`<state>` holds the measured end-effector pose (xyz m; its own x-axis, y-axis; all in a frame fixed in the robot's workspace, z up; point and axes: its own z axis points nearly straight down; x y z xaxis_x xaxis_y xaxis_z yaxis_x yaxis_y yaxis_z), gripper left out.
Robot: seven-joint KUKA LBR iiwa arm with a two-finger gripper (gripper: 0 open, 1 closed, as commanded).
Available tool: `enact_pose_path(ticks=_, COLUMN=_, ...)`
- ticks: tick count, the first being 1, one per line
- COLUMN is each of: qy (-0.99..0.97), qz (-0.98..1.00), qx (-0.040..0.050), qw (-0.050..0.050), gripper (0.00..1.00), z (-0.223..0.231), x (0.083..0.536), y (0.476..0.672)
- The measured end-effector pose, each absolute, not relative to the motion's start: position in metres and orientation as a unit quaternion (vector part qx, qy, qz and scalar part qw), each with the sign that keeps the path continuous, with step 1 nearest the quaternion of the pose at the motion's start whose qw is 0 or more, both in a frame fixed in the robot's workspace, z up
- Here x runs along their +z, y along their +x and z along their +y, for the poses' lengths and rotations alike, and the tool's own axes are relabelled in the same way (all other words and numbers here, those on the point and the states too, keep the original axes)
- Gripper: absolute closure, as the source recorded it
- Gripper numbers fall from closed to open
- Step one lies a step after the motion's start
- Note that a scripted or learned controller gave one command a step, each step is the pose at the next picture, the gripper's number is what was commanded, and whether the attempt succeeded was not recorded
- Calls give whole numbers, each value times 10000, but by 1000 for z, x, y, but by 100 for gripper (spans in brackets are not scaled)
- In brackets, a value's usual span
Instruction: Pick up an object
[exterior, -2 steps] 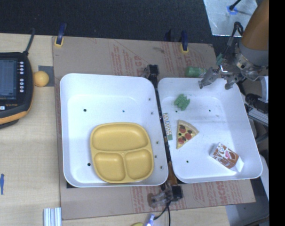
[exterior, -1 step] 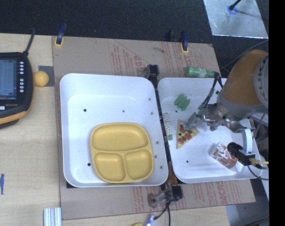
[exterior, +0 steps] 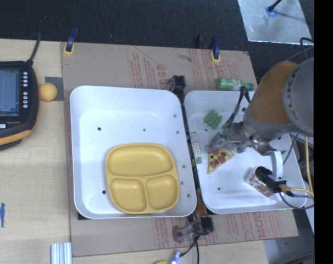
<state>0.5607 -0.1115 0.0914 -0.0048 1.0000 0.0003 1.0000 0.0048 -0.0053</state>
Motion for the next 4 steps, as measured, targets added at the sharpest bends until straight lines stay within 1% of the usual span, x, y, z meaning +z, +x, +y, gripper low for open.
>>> enact_pose_path(ticks=1, qy=-7062, qz=-7080, qx=3, qw=11, gripper=0, z=-96, x=92, y=616)
enact_pose_path(ticks=2, qy=-7054, qz=-7088, qx=18, qw=15, gripper=0, z=-102, x=91, y=550)
enact_pose_path(ticks=3, qy=-7041, qz=-7101, qx=16, qw=4, gripper=100, z=-102, x=103, y=551)
enact_pose_path(ticks=4, qy=-7058, qz=-7085, qx=5, qw=10, gripper=100, z=-76, x=192, y=506)
